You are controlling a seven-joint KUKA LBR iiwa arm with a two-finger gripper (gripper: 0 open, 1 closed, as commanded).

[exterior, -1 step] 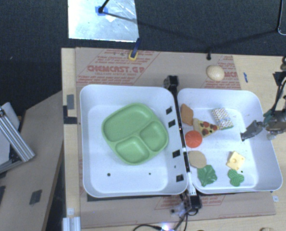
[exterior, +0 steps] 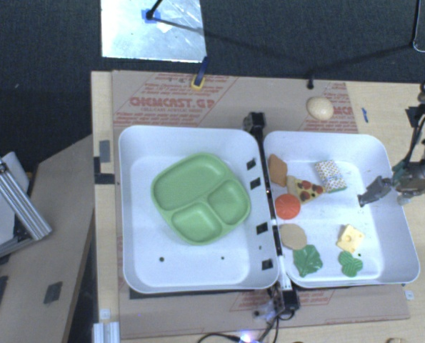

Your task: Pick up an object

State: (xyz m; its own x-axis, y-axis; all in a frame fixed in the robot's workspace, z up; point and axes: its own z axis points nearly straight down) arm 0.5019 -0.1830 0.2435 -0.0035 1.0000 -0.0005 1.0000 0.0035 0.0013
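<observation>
Arm entering at the right edge, gripper (exterior: 373, 191) hanging over the right bin (exterior: 394, 224), nothing seen between its tips.

The arm is reaching in low from the right, its dark gripper pointing left above the bin's right wall; whether it is open or closed I cannot tell. Lying in the right bin: a patterned block (exterior: 330, 175), a pizza slice (exterior: 305, 189), a brown oval piece (exterior: 278, 168), a red round piece (exterior: 288, 206), a tan round piece (exterior: 293, 236), a yellow cheese wedge (exterior: 351, 238), and two green leafy pieces (exterior: 308, 260) (exterior: 351, 264). The cheese wedge is lying nearest, below and left of the gripper, apart from it. The left bin (exterior: 137, 191) is holding a green divided plate (exterior: 201, 198). A cream egg-shaped item (exterior: 320, 107) is sitting on the bench behind the right bin.
</observation>
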